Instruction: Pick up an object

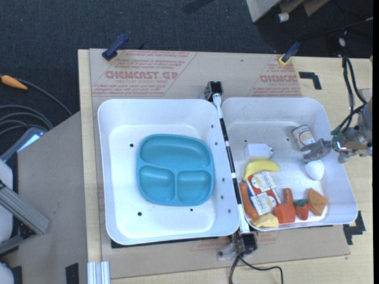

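The toys crowd the lower part of the right bin point(278, 104): a banana point(261, 168), a white egg point(314, 170), a small can point(304, 136), a white block point(258, 151), a carton point(264, 194), a carrot point(247, 201) and a bread wedge point(318, 201), several touching. The bin's upper left floor lies open. The gripper point(316, 150) reaches in over the right rim, just above the egg and beside the can; nothing appears to sit between its fingers, though their spread is too blurred to tell. The arm is cut off at the frame's right edge. The left bin point(118, 176) holds a blue divided plate point(175, 169) with bare floor around it.
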